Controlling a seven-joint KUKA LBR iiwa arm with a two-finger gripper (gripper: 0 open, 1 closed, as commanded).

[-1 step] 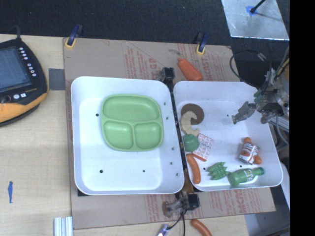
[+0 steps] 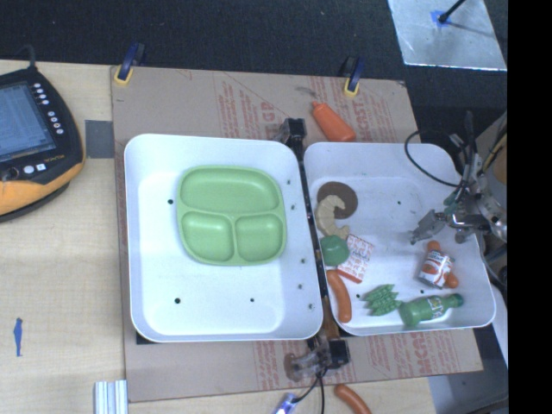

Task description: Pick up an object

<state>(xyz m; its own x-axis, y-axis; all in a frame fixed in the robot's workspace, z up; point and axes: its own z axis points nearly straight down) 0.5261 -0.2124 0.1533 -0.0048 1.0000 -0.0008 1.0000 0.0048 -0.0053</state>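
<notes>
The right white bin [image 2: 392, 166] holds several small items. A small bottle with an orange cap [image 2: 435, 266] lies near its right side, and a green bottle [image 2: 429, 309] lies along the front wall. A green spiky toy [image 2: 379, 298], an orange sausage [image 2: 341, 297], a red-and-white packet [image 2: 355, 258], a green ball [image 2: 334, 250] and a brown-and-tan ring piece [image 2: 334, 203] sit toward the bin's left. My gripper [image 2: 445, 228] hangs at the bin's right side, just behind the small orange-capped bottle. Its fingers stand open with nothing between them.
The left white bin [image 2: 155, 231] holds a green divided plate [image 2: 231, 213]. An orange carrot-like toy [image 2: 331, 122] lies outside behind the bins and another orange piece [image 2: 352, 397] in front. A teach pendant [image 2: 34, 141] rests at the far left. Black cables [image 2: 431, 166] loop over the right bin's back corner.
</notes>
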